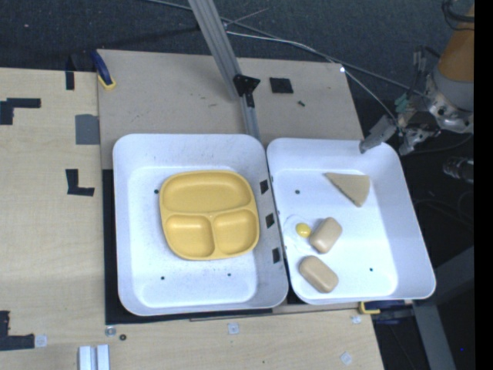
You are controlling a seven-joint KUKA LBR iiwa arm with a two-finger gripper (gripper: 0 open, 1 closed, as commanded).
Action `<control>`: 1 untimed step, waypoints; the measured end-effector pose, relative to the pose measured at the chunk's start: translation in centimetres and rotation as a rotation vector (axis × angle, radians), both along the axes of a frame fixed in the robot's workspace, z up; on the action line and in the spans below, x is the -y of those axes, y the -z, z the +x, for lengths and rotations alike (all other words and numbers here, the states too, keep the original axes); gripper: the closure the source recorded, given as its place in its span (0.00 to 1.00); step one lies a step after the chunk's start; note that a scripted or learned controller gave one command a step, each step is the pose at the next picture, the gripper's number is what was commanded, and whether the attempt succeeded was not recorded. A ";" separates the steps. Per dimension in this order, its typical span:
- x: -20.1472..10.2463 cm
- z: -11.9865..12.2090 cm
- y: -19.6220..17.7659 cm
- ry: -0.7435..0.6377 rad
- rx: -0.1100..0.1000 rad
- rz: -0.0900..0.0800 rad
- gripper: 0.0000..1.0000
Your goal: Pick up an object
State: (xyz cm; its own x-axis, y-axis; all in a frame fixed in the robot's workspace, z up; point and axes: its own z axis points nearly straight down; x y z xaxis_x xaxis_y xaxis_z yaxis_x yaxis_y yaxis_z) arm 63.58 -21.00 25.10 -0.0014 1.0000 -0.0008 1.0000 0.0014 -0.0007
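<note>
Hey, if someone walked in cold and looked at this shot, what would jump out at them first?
Probably the yellow divided tray, sitting in the middle of the left bin. Next, the small tan pieces in the right bin: a wedge near the top, two rounded lumps below it, and a tiny yellow bit beside them. The gripper hangs over that bin's upper right corner.

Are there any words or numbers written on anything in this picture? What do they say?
None: there is no readable text.
The yellow tray, the tan wedge, the two tan lumps and the small yellow piece are plain.
The black marks on the bench are tape pieces, not letters.
</note>
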 end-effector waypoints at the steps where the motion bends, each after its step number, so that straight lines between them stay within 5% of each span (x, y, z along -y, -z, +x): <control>1: -0.8 -0.4 4.6 0.000 -0.001 -0.001 0.00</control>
